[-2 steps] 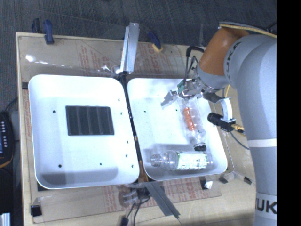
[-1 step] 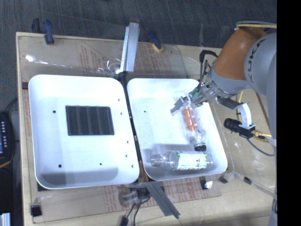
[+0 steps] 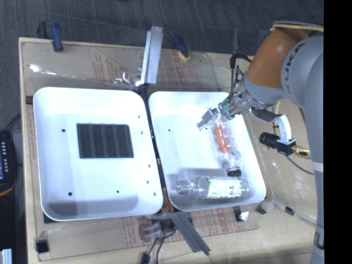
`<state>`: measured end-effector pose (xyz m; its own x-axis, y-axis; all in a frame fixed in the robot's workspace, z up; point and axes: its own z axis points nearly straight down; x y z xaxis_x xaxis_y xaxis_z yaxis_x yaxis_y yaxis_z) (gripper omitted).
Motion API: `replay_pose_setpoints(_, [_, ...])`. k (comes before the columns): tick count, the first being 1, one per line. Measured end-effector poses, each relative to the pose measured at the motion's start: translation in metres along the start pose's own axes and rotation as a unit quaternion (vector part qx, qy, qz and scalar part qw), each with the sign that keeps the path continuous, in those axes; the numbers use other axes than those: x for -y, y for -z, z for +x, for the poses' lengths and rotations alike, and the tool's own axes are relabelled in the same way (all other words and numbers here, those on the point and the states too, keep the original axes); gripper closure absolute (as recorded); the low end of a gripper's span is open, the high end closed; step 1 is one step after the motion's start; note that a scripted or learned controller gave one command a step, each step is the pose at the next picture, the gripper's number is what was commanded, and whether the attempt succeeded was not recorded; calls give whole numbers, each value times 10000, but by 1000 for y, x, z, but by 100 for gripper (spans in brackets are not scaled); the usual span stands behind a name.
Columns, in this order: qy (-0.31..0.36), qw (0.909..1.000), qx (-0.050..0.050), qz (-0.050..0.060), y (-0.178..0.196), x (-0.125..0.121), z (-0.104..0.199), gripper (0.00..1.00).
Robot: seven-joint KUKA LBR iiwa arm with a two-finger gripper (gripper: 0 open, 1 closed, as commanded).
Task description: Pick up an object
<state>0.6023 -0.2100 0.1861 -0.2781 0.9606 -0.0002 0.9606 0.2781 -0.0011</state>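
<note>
I see the gripper (image 3: 212, 117) over the right bin (image 3: 170, 147), above a clear plastic bottle (image 3: 224, 145); finger state I cannot tell.

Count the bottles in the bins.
2, both in the right bin. One clear bottle with an orange label lies along the right side, just below the gripper. The other, with a green label, lies along the near wall. None looks hidden.
</note>
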Motion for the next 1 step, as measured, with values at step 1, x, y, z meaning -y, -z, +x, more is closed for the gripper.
replay_pose_setpoints(1, [241, 9997, -12, 13, 13, 14, 5, 0])
